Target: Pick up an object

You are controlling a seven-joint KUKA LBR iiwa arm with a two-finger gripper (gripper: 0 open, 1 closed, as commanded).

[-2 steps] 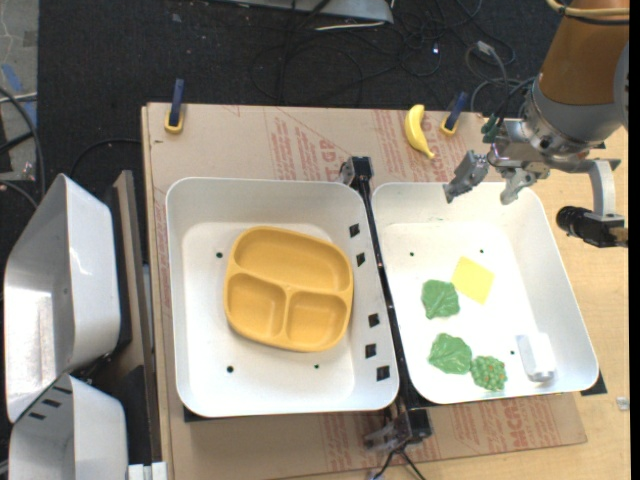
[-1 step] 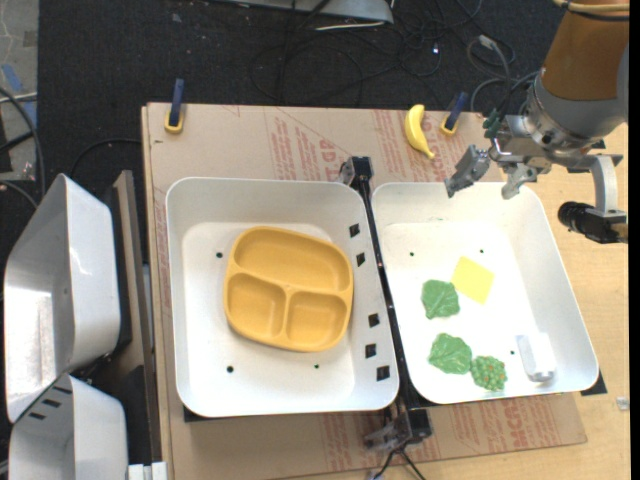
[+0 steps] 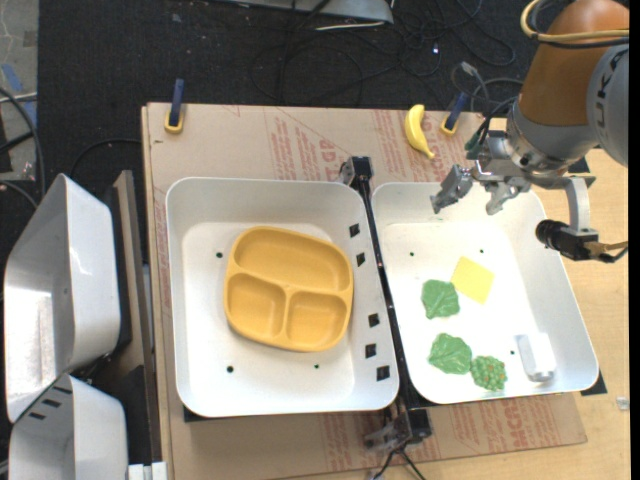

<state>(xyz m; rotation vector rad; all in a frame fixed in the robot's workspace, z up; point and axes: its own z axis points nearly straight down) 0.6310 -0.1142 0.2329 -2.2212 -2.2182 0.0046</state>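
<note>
I see gripper (image 3: 468, 194) over far edge of rt bin (image 3: 570, 298), fingers spread, nothing btwn them. Yellow square (image 3: 474, 279), greens (image 3: 440, 298) lie nearer in bin, well apart from it.

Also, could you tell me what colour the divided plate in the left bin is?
Yellow-orange; the divided plate shows best in the camera view.

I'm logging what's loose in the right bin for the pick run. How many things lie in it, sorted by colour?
Green: 3, two leafy pieces and a knobbly piece
Yellow: 1, a flat square
White: 1, a small block
Total: 5
</note>
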